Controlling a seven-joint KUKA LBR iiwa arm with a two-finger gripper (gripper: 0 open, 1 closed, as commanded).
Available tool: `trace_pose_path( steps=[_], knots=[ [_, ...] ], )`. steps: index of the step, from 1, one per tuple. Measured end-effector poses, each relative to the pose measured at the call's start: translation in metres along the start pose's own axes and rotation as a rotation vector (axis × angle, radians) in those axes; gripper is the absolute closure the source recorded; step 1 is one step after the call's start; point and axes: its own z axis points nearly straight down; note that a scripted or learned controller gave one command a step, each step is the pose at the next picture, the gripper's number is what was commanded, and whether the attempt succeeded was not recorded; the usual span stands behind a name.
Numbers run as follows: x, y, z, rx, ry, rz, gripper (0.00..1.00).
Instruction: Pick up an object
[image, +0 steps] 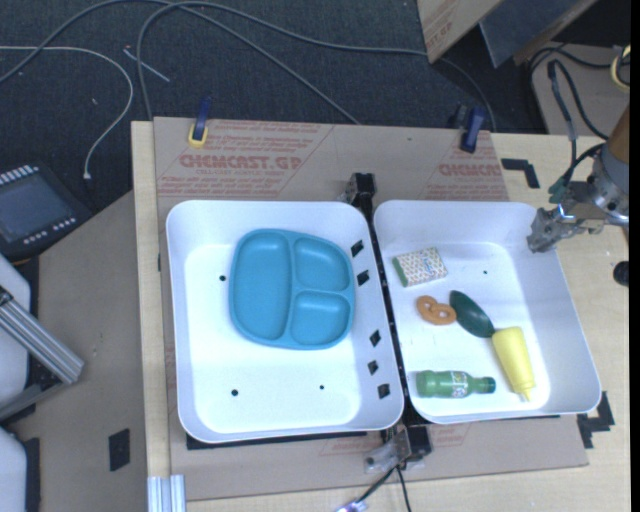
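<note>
The right bin (560, 300) holds several small objects: a patterned pale block (420, 266), an orange pretzel-shaped piece (436, 311), a dark green oval piece (472, 314), a yellow bottle (516, 360) and a green bottle (454, 383) lying on its side. My gripper (548, 230) hangs at the right bin's far right corner, over its rim, apart from all of them. Nothing shows between its fingers.
The left bin (200, 330) holds a blue divided plate (292, 288). Black clips run along the seam between the bins (372, 300). Clamps stand at the bench's back edge (200, 130). Cables lie on the floor beyond the bench.
</note>
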Motion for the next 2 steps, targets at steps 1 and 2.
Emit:
trace_pose_path(
  steps=[1, 2],
  knots=[
    [0.009, -0.002, -0.058, -0.001, 0.000, 0.000, 1.00],
    [0.068, -0.011, -0.059, 0.008, 0.005, -0.004, 1.00]
  ],
)
